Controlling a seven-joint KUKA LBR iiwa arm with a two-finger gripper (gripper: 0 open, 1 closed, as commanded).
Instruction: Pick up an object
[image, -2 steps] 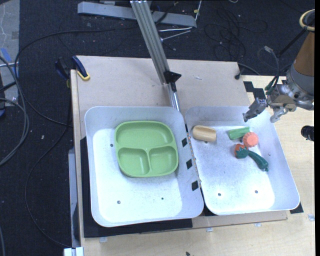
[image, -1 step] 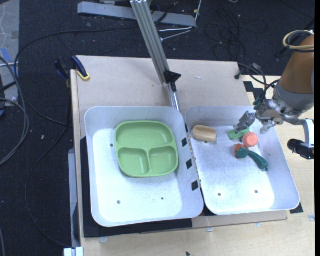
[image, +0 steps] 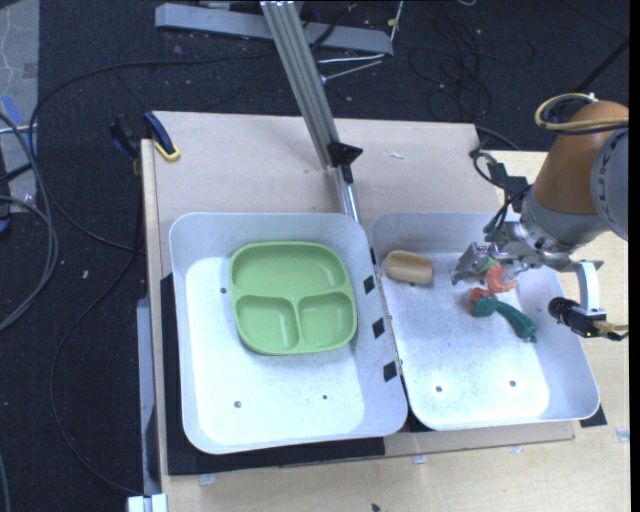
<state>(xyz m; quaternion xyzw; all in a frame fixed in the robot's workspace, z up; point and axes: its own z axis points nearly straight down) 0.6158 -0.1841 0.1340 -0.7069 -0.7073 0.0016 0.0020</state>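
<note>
No readable writing anywhere. The arm (image: 575, 175) reaches in over the right bin's (image: 480, 400) far right corner, its gripper (image: 487, 265) low over an orange-and-teal toy (image: 500, 305) by that bin's right edge; grip state unclear. A tan block (image: 408, 267) lies near its far left corner; the left bin (image: 270, 410) carries a green divided plate (image: 294, 297)

Readable text: none can be read on any thing.
Labels or brands: none to be read on the bins or the bench.
Numbers and signs: none to be read.
</note>
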